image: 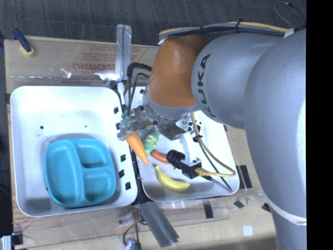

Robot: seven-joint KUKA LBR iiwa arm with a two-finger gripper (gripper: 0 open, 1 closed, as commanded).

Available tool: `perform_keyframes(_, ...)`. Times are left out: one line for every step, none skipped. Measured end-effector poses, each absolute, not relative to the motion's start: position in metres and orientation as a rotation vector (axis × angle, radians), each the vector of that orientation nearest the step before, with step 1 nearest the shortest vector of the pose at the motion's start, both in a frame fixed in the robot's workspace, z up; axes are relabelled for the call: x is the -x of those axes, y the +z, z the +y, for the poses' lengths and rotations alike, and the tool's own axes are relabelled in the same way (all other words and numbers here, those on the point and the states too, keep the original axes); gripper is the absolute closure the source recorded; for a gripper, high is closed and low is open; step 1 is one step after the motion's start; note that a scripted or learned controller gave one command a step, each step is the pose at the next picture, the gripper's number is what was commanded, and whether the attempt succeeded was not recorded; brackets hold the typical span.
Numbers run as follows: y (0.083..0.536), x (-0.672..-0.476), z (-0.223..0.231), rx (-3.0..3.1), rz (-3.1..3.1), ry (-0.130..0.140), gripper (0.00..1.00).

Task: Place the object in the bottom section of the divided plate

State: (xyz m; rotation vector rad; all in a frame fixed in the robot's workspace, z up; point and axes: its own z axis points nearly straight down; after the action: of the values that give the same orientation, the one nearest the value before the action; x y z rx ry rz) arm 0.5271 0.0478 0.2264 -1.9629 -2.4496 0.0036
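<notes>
The gripper hangs over the carrot; finger state cannot be told. An off-centre grasp could drop it short of the blue plate.

Divided plate in left bin; banana right.
</notes>
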Motion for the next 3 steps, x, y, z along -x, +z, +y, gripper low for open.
perform_keyframes(0.226, -0.527, 0.047, 1.965, -2.449, 0.003, 0.0)
perform_keyframes(0.19, -0.475, 0.096, 1.929, -2.475, 0.006, 0.0)
perform_keyframes(0.2, -0.477, 0.094, 1.928, -2.478, 0.007, 1.0)
